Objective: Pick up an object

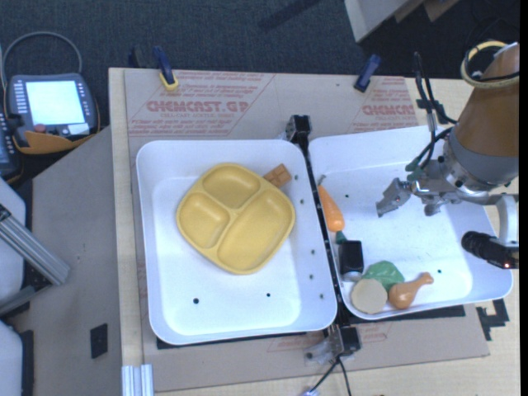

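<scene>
Tabletop (pixel 206 97): brown board printed with red lettering. One blue clamp (pixel 165 68) on its far edge at left, a second clamp (pixel 367 71) at right. Teach pendant (pixel 51 110), screen lit, lies left of the board on the dark floor (pixel 206 15). Aluminium rail (pixel 29 246) angled at the lower left edge.

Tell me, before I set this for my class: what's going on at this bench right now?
A robot arm reaches in from the right, its hand hovering over the right bin with nothing between its fingers. That bin's left and front edges hold a toy carrot, a black block, a green piece, a round tan piece and a drumstick. The left bin holds a yellow divided plate.
</scene>
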Motion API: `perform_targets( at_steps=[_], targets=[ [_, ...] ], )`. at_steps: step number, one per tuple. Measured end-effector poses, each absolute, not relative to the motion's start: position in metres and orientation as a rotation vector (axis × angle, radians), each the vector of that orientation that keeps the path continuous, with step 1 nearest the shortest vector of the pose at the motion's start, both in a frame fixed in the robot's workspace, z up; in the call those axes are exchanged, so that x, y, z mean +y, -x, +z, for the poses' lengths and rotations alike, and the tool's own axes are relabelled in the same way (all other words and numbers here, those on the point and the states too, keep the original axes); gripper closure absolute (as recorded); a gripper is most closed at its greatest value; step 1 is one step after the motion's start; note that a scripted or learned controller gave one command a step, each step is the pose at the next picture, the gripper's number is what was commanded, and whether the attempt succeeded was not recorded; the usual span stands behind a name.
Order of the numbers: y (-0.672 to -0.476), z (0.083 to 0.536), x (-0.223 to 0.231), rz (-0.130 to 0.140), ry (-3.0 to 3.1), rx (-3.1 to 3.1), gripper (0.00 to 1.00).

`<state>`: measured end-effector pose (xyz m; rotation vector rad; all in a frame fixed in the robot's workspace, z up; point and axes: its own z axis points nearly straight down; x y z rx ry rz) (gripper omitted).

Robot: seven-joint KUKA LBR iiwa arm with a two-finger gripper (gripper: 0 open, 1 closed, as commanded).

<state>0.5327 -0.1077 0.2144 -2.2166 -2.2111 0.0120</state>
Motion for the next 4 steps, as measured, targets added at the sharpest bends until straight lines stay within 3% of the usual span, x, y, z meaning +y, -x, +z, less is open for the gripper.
perform_targets(
  at_steps=[1, 4],
  targets=[
    [-0.535, 0.221, -0.108, 0.0, 2.22, -2.221, 0.0],
    [-0.528, 0.087, -0.119, -0.001, 2.225, -2.22, 0.0]
  ],
)
